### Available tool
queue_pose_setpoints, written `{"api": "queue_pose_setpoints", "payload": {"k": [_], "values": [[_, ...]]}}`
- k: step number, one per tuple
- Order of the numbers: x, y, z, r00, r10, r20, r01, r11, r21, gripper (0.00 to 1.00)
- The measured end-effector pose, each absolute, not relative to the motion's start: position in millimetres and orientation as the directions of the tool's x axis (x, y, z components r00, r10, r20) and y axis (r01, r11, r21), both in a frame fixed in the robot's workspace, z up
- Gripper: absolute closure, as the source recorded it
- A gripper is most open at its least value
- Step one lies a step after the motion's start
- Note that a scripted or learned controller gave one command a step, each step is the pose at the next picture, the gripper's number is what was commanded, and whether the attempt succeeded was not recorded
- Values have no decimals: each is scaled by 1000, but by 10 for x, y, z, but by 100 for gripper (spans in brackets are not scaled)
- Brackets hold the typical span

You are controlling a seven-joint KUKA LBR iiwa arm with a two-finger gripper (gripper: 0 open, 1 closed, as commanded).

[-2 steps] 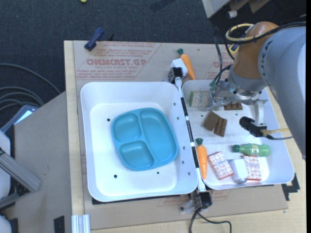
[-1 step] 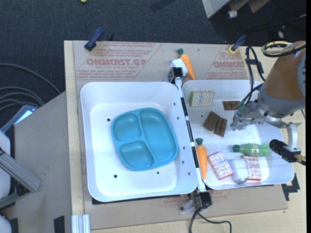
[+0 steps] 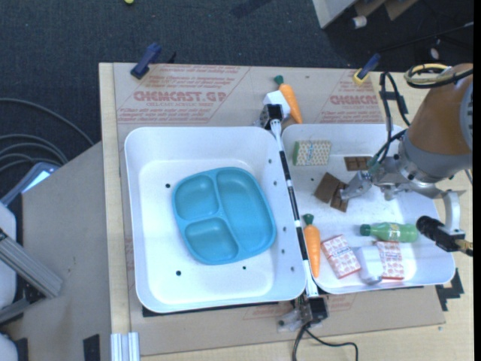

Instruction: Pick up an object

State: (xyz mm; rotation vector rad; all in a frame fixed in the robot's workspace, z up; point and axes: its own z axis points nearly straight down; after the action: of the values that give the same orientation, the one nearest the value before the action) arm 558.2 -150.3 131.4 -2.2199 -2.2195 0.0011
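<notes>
Two white bins sit side by side on the bench, and the right bin (image 3: pixel 430 271) serves as the landmark for everything below. To its left, touching along the shared rim, is the left bin (image 3: pixel 150 171), which carries a blue divided plate (image 3: pixel 223 214) near its middle. Over the right bin's far right part hangs the arm (image 3: pixel 443 130), its orange band above the wrist, with the gripper (image 3: pixel 355 192) reaching toward the bin's upper middle. Whether its fingers are apart or together, I cannot tell; they are small and dark against the clutter.

Inside the right bin, a green bottle (image 3: pixel 389 232) lies on its side toward the right. Two red-and-white packets (image 3: pixel 341 256) lie along the near edge. A carrot (image 3: pixel 312 247) lies against the bin's left wall, and a second carrot (image 3: pixel 289 101) rests outside, beyond its far left corner. A patterned card (image 3: pixel 313 153) lies near the far wall. A brown block (image 3: pixel 328 189) sits just beside the gripper tip, apparently the likeliest target, with a smaller brown piece (image 3: pixel 357 162) behind it.

The risk, as I judge it, is that the brown block looks tilted, so closing fingers may nudge it aside rather than seat on it. The smaller piece nearby could also foul one finger.
</notes>
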Motion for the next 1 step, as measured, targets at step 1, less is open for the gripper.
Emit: {"api": "queue_pose_setpoints", "payload": {"k": [1], "values": [[5871, -1175, 870, 0, 1000, 0, 1000, 0, 2, 0]]}}
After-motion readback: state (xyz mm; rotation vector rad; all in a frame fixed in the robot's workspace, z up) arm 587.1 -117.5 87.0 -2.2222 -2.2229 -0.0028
